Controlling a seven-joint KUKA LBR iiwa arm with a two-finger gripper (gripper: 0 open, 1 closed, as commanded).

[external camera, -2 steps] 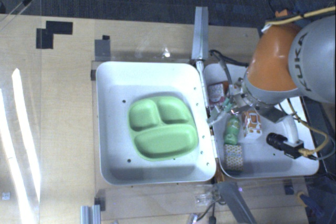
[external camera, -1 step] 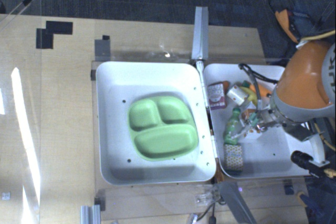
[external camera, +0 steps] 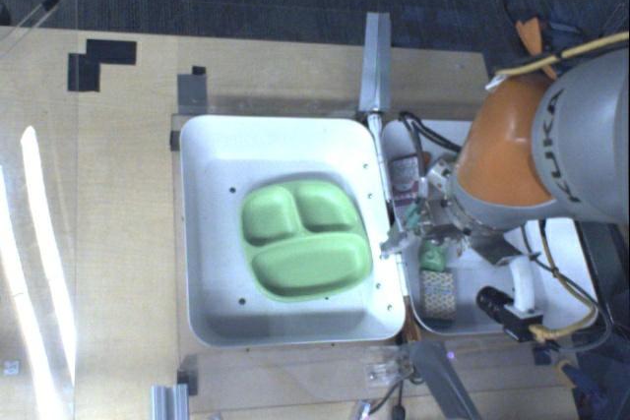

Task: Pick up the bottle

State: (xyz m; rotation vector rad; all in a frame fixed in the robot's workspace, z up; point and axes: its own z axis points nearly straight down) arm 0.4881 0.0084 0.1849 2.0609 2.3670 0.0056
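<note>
The end effector [external camera: 425, 223] hangs over the right bin's [external camera: 472, 325] left edge; its state is unclear. A bottle [external camera: 403, 170] lies near it.

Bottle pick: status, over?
Gripper low in the right bin, against its left wall. Bottle lies just behind it, not gripped. Green item and patterned item crowd close below.

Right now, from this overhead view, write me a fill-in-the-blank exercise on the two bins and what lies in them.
1. The green divided tray lies in the ____ bin.
2. The tray has ____ compartments.
3. The arm hangs above the ____ bin.
4. The band above the arm's wrist is ____.

Missing words: left; three; right; orange
</note>
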